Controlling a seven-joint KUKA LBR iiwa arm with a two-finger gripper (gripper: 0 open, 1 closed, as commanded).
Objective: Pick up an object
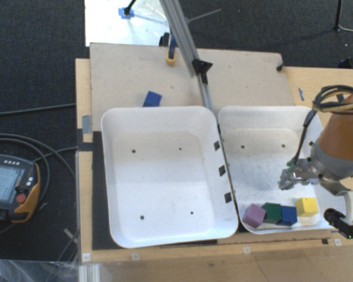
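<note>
Robotics lab: teach pendant [9, 187], floor cables [41, 151], bench bins [165, 175].

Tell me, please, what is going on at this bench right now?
A KUKA arm reaches in from the right over the right bin, with its gripper hanging above the bin's floor, apparently going for an object. Four small blocks sit in a row along that bin's near edge: a purple block, a green block, a blue block and a yellow block. None of them shows between the fingers yet.
</note>
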